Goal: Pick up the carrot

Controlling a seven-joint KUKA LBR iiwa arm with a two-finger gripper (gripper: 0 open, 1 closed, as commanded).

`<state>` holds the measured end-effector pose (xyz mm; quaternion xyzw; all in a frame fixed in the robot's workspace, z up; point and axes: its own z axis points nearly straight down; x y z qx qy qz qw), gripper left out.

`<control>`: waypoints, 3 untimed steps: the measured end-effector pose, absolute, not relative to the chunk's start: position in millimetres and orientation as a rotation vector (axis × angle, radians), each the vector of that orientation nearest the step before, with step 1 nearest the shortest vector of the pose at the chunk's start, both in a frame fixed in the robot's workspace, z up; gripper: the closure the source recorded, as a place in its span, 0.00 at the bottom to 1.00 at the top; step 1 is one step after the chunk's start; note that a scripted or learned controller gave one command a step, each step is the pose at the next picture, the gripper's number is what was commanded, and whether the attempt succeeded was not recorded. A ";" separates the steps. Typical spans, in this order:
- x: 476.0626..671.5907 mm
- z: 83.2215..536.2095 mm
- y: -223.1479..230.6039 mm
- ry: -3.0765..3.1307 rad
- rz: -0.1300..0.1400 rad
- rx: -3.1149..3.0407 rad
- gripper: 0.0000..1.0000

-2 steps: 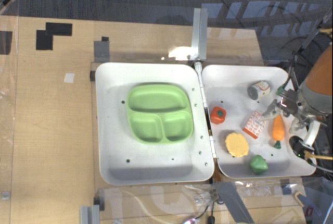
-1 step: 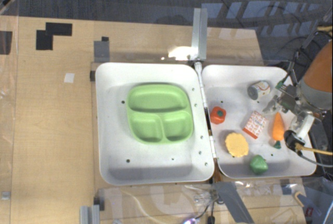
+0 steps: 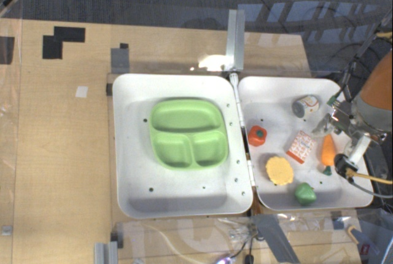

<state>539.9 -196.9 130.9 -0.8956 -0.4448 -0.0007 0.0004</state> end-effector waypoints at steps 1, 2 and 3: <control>546.1 125.5 -196.0 -1.113 -0.003 -2.938 0.00; 575.9 187.8 -201.5 -0.971 -0.004 -2.990 0.00; 568.3 110.4 -204.7 -0.876 0.001 -3.016 0.00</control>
